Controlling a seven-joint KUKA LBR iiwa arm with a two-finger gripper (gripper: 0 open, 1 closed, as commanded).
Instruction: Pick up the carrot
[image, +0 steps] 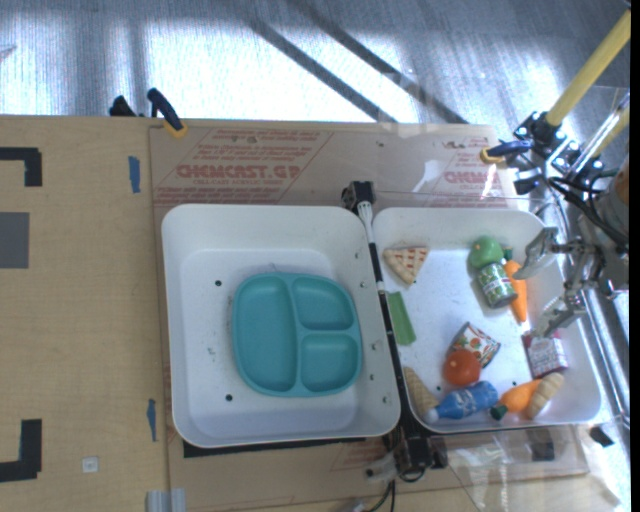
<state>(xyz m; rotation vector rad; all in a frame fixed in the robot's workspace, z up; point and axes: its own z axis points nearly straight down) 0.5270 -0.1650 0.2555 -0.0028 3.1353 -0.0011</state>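
The two white bins are sitting side by side on the brown bench (80, 330), the left bin (190, 240) carrying a teal divided plate (296, 333) and the right bin (440, 225) crowded with toy food. The arm is reaching in from the right, and its gripper (548, 285) is hanging over the right bin's right side with its two pale fingers spread fairly wide, one fingertip pointing toward the upper part of the bin and the other lower down, nothing showing between them. The carrot (518, 296) is lying just left of those fingers, a short orange piece touching or nearly touching the green can (492, 278). Below it a small dark-red packet (545, 354) is resting near the bin's right wall, and along the lower edge a second orange item (521, 397), a blue bottle (468, 402) and a red tomato-like ball (461, 368) are clustering together. A waffle wedge (407, 263) and a green stick (401, 317) are lying nearer the divider. The main risk, as I judge it, is that the fingers are closing on the can instead of, or along with, the carrot, since the two are packed so tightly; a finger landing on the can's side could also be nudging the carrot away. The other orange item could be mistaken for the target too.
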